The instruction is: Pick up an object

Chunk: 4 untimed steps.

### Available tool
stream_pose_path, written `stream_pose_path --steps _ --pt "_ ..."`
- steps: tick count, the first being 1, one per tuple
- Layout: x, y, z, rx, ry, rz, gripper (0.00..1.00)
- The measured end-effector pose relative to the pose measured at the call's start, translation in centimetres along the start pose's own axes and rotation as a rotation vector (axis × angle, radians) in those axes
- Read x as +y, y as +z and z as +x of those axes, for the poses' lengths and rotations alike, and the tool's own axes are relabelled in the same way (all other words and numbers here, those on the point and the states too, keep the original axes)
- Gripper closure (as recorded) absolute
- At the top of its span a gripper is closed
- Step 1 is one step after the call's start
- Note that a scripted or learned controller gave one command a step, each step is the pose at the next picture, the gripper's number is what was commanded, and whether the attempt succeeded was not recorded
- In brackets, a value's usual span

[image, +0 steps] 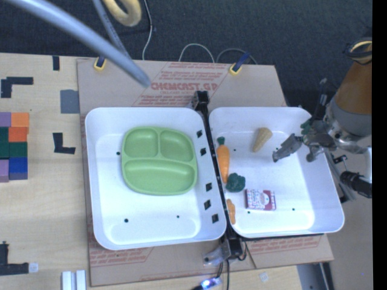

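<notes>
A: Where do I stand now?

B: My gripper (299, 147) hangs at the right side of the right bin (314, 222), fingers spread, nothing between them. The nearest thing is the cone (262, 139), just left of it.

A: What can fail?

B: The cone lies tilted and looks smooth, so I think it may slip out. The carrot (223, 161) and the broccoli (235, 182) lie against the divider; the fingers could hit the wall there. The small box (260, 199) lies flat, hard to pinch.
</notes>
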<state>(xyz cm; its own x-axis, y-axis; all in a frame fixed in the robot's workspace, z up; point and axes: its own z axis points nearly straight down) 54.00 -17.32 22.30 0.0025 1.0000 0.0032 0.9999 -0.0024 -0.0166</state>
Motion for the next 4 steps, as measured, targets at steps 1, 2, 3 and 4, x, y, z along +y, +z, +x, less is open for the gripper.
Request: stream_pose_path --steps 1,2,3,4 --pt "0.2 -0.6 0.1 -0.002 -0.004 -0.011 0.00" --pt "0.2 4.0 -0.4 -0.002 -0.003 -0.008 0.00" --pt "-0.1 9.0 -1.0 -0.002 -0.003 -0.006 0.00" --pt "0.0 14.3 -1.0 -0.004 -0.004 -0.011 0.00"
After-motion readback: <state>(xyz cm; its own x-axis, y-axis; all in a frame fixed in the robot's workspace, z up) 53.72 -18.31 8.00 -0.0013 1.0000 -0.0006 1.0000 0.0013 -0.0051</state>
